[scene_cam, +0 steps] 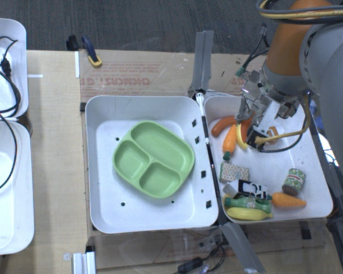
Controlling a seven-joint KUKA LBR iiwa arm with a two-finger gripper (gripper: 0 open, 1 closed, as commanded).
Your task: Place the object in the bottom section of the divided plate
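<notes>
Carrot [229,140] just beside fingers [244,125] (open or closed, cannot tell), divided plate [154,160] well apart

Robotics lab, test cell. Industrial arm [308,44] over bench [54,170] lined with printed cardboard [131,73]; white bins [95,170] side by side; toy food [248,213], plastic plate [154,158] as props; loose cables [6,90]; clamp [90,51]; grey carpet [131,10].

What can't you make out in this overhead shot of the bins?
Camera view:
- tool: whether it grips anything, hidden by the arm above it.
- yellow piece: upper end covered by the tool.
- small can: label too small to read.
- right bin: far corner hidden behind the arm.
</notes>
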